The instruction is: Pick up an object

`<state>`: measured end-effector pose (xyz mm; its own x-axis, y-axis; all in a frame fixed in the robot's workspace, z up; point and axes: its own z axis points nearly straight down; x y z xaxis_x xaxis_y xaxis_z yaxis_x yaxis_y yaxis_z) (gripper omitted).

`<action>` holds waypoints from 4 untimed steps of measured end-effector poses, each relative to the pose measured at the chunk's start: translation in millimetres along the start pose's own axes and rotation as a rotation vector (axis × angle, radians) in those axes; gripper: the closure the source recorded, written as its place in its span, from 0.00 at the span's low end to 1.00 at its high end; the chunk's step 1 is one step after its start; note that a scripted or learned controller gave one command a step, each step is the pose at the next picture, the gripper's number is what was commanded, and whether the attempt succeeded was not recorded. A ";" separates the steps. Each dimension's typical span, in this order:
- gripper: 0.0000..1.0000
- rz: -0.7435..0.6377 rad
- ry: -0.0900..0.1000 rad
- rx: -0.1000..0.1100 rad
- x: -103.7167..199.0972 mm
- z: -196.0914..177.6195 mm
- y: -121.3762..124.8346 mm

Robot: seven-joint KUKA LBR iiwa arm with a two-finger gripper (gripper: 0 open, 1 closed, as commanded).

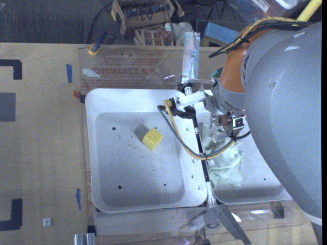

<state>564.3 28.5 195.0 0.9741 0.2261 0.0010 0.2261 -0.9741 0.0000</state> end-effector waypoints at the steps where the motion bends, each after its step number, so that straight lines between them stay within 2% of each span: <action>1: 1.00 -0.001 -0.002 0.001 -6.9 -3.2 -71.0; 2: 1.00 0.030 -0.006 0.003 -26.5 -0.1 -20.6; 3: 1.00 0.028 -0.004 0.001 -50.3 38.0 -93.0; 4: 1.00 0.006 0.001 0.000 -38.0 -16.1 -209.5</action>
<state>479.9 224.0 211.0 0.9754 0.2203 0.0017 0.2203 -0.9754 0.0003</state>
